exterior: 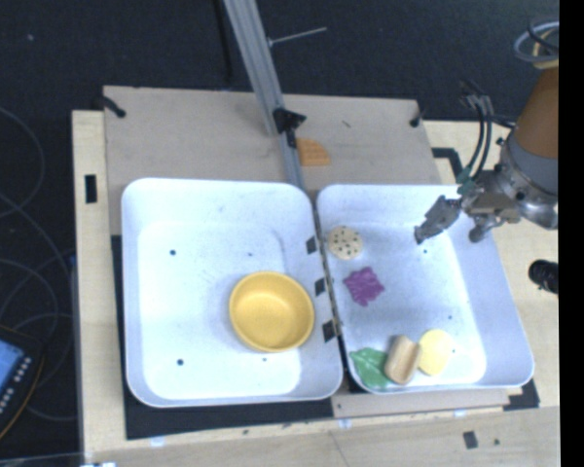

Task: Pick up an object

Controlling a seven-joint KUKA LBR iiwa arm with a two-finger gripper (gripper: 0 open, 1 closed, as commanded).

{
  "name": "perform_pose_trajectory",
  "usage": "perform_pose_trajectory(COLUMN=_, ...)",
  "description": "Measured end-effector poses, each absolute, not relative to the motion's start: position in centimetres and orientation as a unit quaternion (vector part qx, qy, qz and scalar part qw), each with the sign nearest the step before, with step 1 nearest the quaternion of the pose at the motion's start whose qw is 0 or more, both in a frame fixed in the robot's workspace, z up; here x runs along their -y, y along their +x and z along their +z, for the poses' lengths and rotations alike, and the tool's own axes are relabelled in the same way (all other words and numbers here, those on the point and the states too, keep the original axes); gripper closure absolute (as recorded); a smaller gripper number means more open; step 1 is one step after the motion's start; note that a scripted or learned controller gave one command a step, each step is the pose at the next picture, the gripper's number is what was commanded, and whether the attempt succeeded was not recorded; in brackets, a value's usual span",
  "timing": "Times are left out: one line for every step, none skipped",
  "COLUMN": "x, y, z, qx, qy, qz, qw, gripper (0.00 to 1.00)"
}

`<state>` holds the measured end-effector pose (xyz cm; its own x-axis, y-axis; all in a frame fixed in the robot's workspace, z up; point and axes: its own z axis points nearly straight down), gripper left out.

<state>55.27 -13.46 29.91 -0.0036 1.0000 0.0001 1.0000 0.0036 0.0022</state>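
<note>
- Step in hand: the approach, nothing picked yet.
- The tool [455,218] hangs over the right bin [487,290]; I cannot tell its state.
- Nearest candidates (both lying loose): speckled cookie [345,243] and purple piece [363,285].
- Next: a descent squarely over one of them.

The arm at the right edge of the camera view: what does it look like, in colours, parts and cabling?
The arm has an orange-brown band above a grey metallic wrist. Dark cables loop along its left side. The gripper is grey metal with dark fingers projecting over the right bin. No markings are legible.
</note>
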Motion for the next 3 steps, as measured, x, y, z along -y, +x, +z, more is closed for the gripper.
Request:
perform_pose_trajectory(x=13.5, y=55.3, z=29.9, qx=-0.708, qy=0.706, qz=0.0010, qw=0.001, gripper=0.00)
perform_pose_trajectory(x=12.8, y=55.9, z=24.8, qx=-0.707, qy=0.708, qz=-0.0017, qw=-0.001, gripper=0.00)
perform_pose_trajectory(x=12.6, y=55.8, z=18.5, qx=-0.707, qy=0.707, qz=-0.0024, qw=-0.002, gripper=0.00)
